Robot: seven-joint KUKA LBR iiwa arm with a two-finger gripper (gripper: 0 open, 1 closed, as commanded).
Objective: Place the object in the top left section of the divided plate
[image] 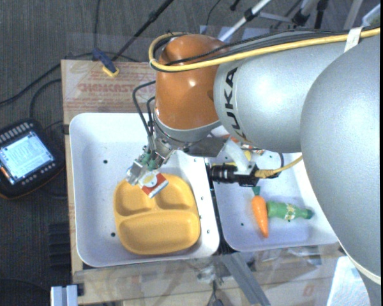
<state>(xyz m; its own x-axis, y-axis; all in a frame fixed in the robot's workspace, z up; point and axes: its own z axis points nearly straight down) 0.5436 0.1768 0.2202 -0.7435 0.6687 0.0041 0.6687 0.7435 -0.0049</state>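
Note:
A yellow divided plate (156,218) lies in the left bin, toward its front right. A small red and white object (155,185) sits at the plate's far edge, over the ridge between its two upper sections. My gripper (142,169) hangs right above and just left of that object, its fingers touching or very close to it. The big grey arm with the orange band covers the view behind it.
The left bin (96,171) has bare white floor to the left of the plate. In the right bin (287,234) lie an orange carrot (260,215) and a green toy (288,211). A black pendant (19,158) rests on the floor at left.

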